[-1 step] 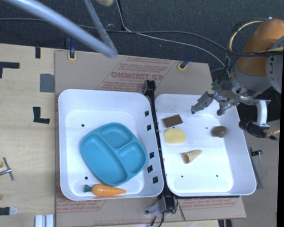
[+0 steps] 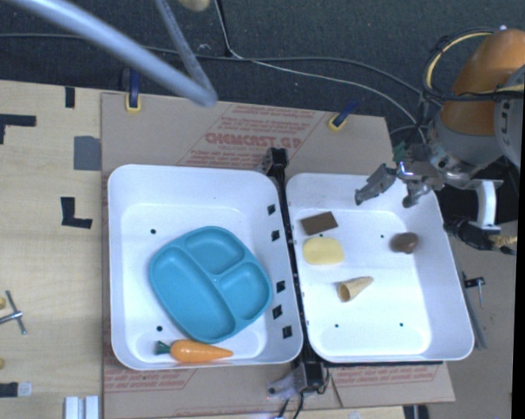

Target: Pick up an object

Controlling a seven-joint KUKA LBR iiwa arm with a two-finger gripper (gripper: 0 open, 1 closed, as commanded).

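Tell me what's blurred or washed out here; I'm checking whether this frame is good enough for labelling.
In the camera view, the grey bar across the top left is soft and out of focus; the white bins look bright and nearly shadowless; the gripper and the small items, like the carrot and the brown block, are slightly soft but readable.

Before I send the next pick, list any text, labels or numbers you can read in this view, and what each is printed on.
"CHEMCAST GP": red print on the brown cardboard sheet under the two white bins, seen upside down behind the left white bin; my reading is uncertain.
Smaller red lines around it on the same sheet: too blurred to read.
Red print on the cardboard's front edge below the right white bin: too small to read.
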